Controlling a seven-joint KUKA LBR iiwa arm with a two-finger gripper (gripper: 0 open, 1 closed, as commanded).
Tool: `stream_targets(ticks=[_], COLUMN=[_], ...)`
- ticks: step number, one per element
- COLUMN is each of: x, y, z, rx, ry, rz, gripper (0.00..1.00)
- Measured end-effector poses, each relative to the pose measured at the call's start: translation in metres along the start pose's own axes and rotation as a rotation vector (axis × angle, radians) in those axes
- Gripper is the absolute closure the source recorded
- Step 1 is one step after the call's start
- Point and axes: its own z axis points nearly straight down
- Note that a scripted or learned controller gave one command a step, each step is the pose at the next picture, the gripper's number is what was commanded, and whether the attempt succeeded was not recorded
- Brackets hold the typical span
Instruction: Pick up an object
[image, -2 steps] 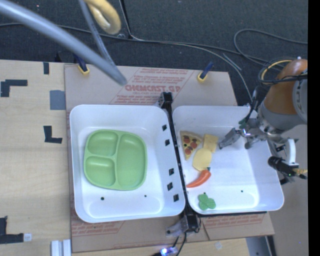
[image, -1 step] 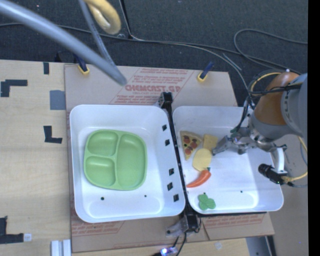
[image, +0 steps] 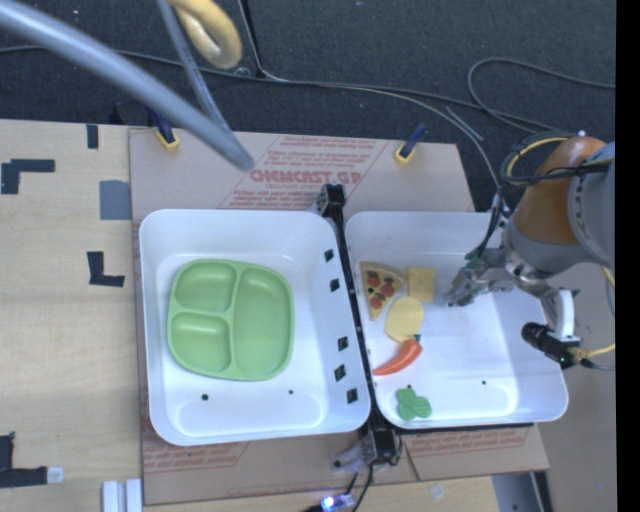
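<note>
1. The bench (image: 60, 330) is a pale wooden surface with black tape marks, and a sheet of brown cardboard (image: 300, 165) with red printing lies on it under both bins.
2. The left bin (image: 240, 420) is a shallow white tray; the right bin (image: 500, 385) sits just beside it, the two joined along a black clipped seam.
3. The arm (image: 565, 215), grey with its orange band, comes in from the right and leans over the right bin's far right part.
4. A green divided plate (image: 232, 318) with three compartments lies flat in the left bin, towards its left side.
5. The gripper (image: 462, 290) is low over the right bin's floor, just to the right of the food pieces; how far its fingers are spread cannot be told, and nothing can be seen between them.
6. A pizza slice (image: 380, 287) lies near the right bin's left wall, with a yellow cheese block (image: 422, 283) touching its right edge.
7. A pale yellow round piece (image: 404, 319) lies just below those two.
8. An orange-red chili pepper (image: 398, 357) lies below the round piece, nearly touching it.
9. A small green broccoli piece (image: 411, 403) sits near the right bin's front wall, apart from the rest.
</note>
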Motion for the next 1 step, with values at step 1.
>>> stream_targets(ticks=[1], x=[0.0073], y=[0.0042], z=[-0.06], rx=[0.001], ry=[0.003], rz=[0.001], gripper=[1.0])
